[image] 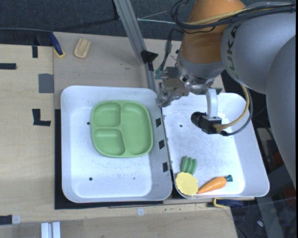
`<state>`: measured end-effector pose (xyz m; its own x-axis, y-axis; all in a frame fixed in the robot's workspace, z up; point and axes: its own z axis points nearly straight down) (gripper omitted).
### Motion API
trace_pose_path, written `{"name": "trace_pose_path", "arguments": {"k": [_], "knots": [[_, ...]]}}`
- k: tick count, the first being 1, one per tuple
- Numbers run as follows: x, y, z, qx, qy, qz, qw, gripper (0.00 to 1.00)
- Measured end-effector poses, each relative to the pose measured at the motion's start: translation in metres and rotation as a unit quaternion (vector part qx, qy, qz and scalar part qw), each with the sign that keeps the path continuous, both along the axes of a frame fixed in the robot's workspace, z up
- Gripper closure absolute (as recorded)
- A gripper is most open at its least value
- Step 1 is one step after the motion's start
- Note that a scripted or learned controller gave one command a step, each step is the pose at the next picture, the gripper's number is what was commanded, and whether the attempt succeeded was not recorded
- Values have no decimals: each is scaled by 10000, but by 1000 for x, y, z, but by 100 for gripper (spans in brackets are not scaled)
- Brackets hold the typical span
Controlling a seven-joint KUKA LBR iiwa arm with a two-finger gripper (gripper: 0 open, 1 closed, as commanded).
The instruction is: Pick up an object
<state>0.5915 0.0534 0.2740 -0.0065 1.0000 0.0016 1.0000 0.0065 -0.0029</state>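
Our arm (258, 38) comes in from the right, a thick grey body filling the far right corner of the scene. Its orange band (208, 19) sits above the wrist, bent downward and to the left. Below the band our hand (164, 99) points down at the far middle. A small black part (204, 123) hangs from the wrist on a short bracket, trailing a yellow cable (241, 118).

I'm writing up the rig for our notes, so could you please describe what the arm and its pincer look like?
The arm has smooth, rounded grey casings, with black letters partly visible on one segment. Above the wrist sits a bulbous orange band. Thin dark cables loop over the band, and a yellow cable curves down to a small black unit on a white bracket. The pincer is a compact grey metal assembly.
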Motion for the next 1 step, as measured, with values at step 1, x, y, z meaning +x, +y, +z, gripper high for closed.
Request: {"name": "trace_pose_path", "arguments": {"k": [1], "knots": [[-26,41,-13,-6,9,-3,10000,100]]}}
